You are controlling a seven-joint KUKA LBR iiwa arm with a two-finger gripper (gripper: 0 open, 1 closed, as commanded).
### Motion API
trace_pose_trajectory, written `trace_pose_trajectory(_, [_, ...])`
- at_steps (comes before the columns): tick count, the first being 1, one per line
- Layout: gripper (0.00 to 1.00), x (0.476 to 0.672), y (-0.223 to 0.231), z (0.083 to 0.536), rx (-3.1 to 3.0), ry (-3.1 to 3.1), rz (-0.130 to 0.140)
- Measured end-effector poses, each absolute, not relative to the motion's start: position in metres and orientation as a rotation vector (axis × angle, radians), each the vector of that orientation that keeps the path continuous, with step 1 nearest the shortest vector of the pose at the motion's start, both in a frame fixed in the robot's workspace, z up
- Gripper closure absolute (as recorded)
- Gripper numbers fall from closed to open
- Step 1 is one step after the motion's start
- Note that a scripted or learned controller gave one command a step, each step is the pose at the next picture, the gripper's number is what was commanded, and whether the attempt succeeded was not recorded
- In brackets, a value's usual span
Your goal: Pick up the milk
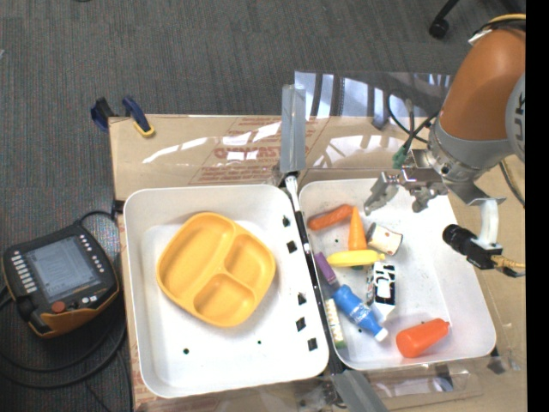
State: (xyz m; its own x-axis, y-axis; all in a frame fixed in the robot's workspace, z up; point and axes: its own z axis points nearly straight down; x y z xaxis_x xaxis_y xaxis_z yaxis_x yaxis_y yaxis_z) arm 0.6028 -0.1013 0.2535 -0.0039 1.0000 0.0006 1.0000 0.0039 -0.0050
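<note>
At the bottom of the frame, nearest the camera, the right bin holds an orange bottle lying on its side in the lower right part, well apart from the bin's left wall. Just left of it a blue bottle lies at a slant, its white cap toward the lower right. The milk, a small black-and-white carton, lies in the middle of this bin, just above and right of the blue bottle and just below a yellow banana. A purple pen-like thing lies along the bin's left wall. Beside the banana's right end sits a small white cup, and above the banana are an orange carrot and a reddish sausage, the two lying near each other. The left bin carries a yellow divided plate across its middle. To the far left, off the surface, a grey-and-orange hand controller rests on the carpet. Farther up, the jaws hang spread over the upper part of the right bin, pinching nothing, above the cup and well apart from the milk. Behind the bins the cardboard-coloured surface shows, with a blue clamp at its upper left corner.
</note>
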Motion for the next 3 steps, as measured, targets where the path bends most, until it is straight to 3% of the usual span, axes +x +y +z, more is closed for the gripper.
trace_pose_trajectory(1, [0.00,0.624,-0.137,0.158,-1.918,-2.484,0.001])
trace_pose_trajectory(2, [1.00,0.624,-0.139,0.168,-1.928,-2.476,-0.001])
trace_pose_trajectory(3, [1.00,0.644,-0.138,0.112,-1.915,-2.486,0.002])
